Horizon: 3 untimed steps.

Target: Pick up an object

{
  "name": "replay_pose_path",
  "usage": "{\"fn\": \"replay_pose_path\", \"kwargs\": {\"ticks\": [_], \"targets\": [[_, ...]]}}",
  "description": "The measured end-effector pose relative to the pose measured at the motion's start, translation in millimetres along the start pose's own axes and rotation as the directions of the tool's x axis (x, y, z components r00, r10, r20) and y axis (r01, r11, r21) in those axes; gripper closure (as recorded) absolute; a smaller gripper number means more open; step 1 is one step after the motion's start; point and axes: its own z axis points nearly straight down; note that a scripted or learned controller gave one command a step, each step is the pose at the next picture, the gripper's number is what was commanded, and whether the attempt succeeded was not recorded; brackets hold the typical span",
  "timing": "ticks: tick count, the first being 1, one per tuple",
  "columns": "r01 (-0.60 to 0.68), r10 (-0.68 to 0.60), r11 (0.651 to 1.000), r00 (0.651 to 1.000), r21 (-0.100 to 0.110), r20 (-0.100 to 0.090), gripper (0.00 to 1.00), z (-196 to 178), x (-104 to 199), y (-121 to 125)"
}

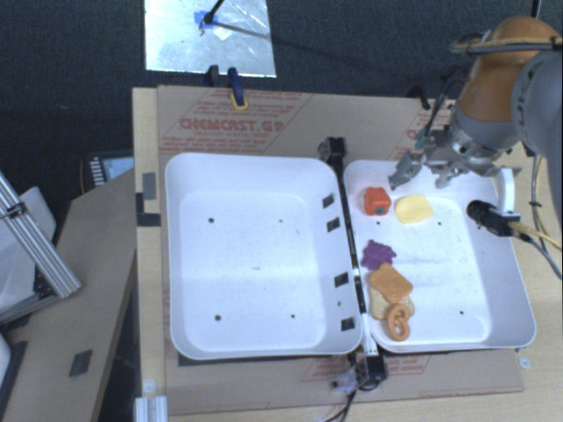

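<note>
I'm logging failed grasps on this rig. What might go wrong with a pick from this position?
1. The gripper hangs over the far edge of the right white bin, so coming straight down it may hit the rim or close on nothing.
2. The small orange-red block and pale yellow rounded piece lie close together, so the fingers might nudge one while reaching for the other.

My arm (515, 69) runs off the frame at three o'clock, so its base is lost. At six o'clock in the right bin (493, 315), a tan block (390, 282) covers part of a paler piece (379, 304) beneath it; I cannot tell what that piece is.
</note>
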Motion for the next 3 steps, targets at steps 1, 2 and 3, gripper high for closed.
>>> {"fn": "replay_pose_path", "kwargs": {"ticks": [1,2,3], "targets": [[0.004,-0.004,1.0,1.0,-0.02,0.003,0.0,-176.3,15.8,-20.7],[0.002,-0.002,1.0,1.0,-0.018,0.003,0.0,-307.2,14.8,-60.3],[0.003,-0.003,1.0,1.0,-0.008,0.001,0.0,-354.1,10.2,-75.2]]}}
